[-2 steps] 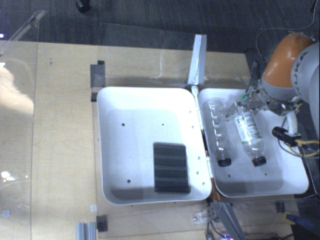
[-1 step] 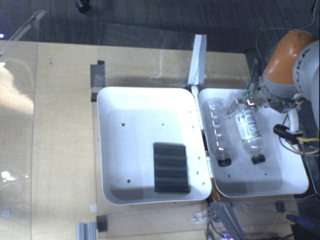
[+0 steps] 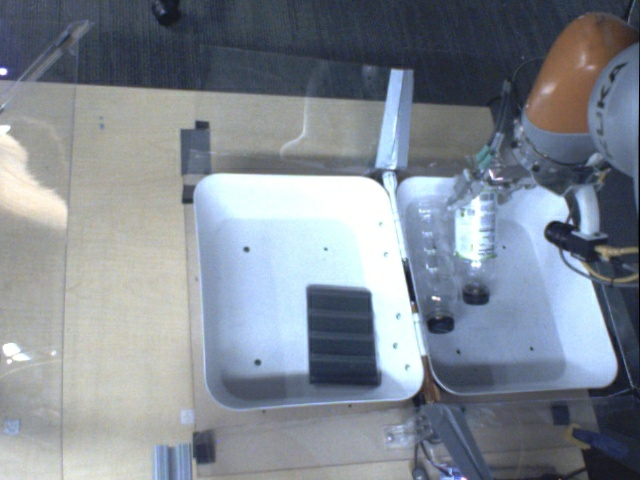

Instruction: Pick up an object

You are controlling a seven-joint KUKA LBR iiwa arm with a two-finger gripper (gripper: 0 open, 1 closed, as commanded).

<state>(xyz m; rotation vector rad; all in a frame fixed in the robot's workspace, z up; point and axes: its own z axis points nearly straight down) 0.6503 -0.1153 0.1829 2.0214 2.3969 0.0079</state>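
A dark carpeted floor [image 3: 300, 18] runs across the top of the frame, and below it lies a pale wooden table [image 3: 100, 298] carrying two shallow white bins set side by side. The left bin [image 3: 225, 268] sits in the middle of the frame and holds a black ribbed block [image 3: 342, 334] lying flat in its lower right part, near the bin's front wall. The right bin [image 3: 540, 358] touches the left one along a shared edge, and a grey metal bar [image 3: 395, 118] rises from the point where their far corners meet. In the right bin, toward its upper left part, a clear plastic bottle [image 3: 476, 230] with a greenish label stands out; it looks upright or slightly tilted, directly below the arm's wrist. To its left a second clear, ribbed bottle [image 3: 430, 258] lies lengthwise along the bin's left wall, with a dark cap [image 3: 440, 322] at its lower end. Another small dark cap [image 3: 475, 293] lies just below the labelled bottle. The grey arm with its orange band [image 3: 570, 73] comes in from the upper right of the frame, and the end effector [image 3: 480, 180] sits at the top of the labelled bottle. Whether it is spread wide, narrowed or closed on the bottle cannot be told from this angle. Cables [image 3: 585, 243] hang beside the wrist over the right bin's right side.
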